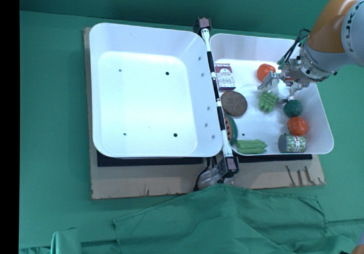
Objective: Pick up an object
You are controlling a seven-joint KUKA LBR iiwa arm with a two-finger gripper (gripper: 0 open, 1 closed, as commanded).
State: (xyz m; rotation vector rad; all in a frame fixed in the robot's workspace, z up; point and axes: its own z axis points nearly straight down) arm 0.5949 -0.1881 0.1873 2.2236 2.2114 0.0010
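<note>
The right bin (318,111) holds several small objects. A light green leafy piece (267,101) lies near its middle, with an orange-red tomato (264,70) behind it and a dark green ball (293,108) to its right. My gripper (280,87) hangs just above and right of the leafy piece, between the tomato and the ball. It is open and nothing sits between its fingers. Near the front right corner are an orange fruit (297,126) and a green-labelled can (292,144) on its side.
Along the right bin's left wall are a red box (225,76), a brown round disc (234,103), a watermelon slice (230,129) and green beans (251,146). The left bin (148,93) stands beside it. A divider rail (214,85) runs between the bins.
</note>
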